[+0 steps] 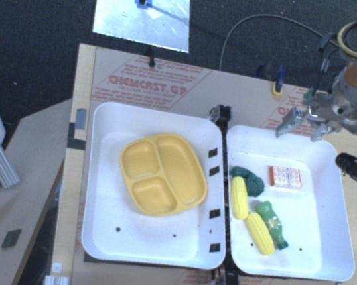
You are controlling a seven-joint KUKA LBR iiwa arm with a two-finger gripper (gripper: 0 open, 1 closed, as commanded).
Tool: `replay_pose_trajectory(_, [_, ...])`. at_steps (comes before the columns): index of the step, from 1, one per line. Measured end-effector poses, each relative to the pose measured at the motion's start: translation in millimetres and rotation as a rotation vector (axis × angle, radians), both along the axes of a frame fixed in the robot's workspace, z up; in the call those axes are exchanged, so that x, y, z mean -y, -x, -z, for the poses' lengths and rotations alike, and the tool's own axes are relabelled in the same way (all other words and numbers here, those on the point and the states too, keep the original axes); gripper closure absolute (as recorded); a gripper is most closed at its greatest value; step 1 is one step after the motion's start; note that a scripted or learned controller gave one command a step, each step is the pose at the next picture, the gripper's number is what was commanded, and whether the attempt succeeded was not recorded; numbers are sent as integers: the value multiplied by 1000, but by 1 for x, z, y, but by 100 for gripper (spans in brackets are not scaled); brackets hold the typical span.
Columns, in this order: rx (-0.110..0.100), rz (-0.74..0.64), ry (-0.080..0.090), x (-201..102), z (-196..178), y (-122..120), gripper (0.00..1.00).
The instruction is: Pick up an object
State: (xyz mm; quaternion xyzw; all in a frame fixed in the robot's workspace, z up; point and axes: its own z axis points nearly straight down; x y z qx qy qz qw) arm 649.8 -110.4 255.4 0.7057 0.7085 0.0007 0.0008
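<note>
While the gripper (304,125) hangs at the right bin's (340,224) 12 o'clock rim, its 2 fingers spread with nothing between them, I see the targets lower: a red packet (285,177) near center, 2 corn cobs (239,197) toward 7 o'clock. My worry is the cobs touching the green pieces (248,179); crowded fingers could skid off.

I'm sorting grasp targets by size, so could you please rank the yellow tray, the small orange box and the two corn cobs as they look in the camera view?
1. Yellow tray, largest by far.
2. The two corn cobs: they look alike, so unranked.
3. Orange box, smallest.
</note>
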Motion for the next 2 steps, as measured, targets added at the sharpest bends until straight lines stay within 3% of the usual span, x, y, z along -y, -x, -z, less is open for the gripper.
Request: replay_pose_trajectory(2, [-4,3,0,7,117,5,0])
